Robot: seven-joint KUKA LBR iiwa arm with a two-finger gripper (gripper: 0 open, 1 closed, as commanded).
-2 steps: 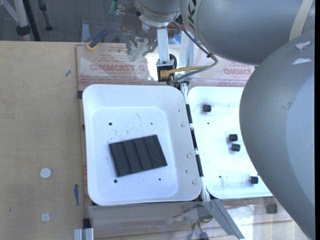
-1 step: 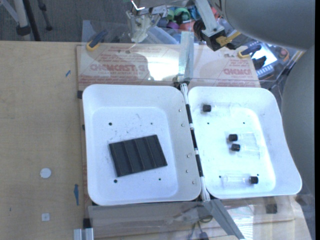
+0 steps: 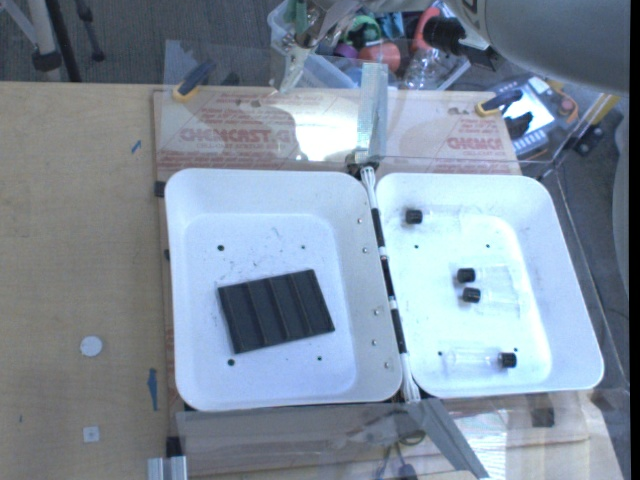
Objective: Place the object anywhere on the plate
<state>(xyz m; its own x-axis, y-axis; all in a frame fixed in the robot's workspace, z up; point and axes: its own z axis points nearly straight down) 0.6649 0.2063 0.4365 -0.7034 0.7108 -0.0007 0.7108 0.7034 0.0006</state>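
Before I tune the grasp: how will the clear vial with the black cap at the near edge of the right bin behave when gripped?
The vial lies on its side, so it will probably roll if nudged. It looks clear and smooth, likely slippery, and light. The gripper hangs far from it.

Arm (image 3: 545, 13): large grey segment crosses the top right corner of the camera view, entering from the right edge, blurred and close to the lens. It runs leftward along the top edge. No orange band can be made out at this angle.

Wrist and gripper (image 3: 300, 38): metallic tool assembly hangs at the upper middle of the view, beyond the far edge of the bench, raised well above the surface. Tool points down and slightly left. Thin pale finger parts extend from the assembly's lower left; their spacing is too small and cluttered to read.
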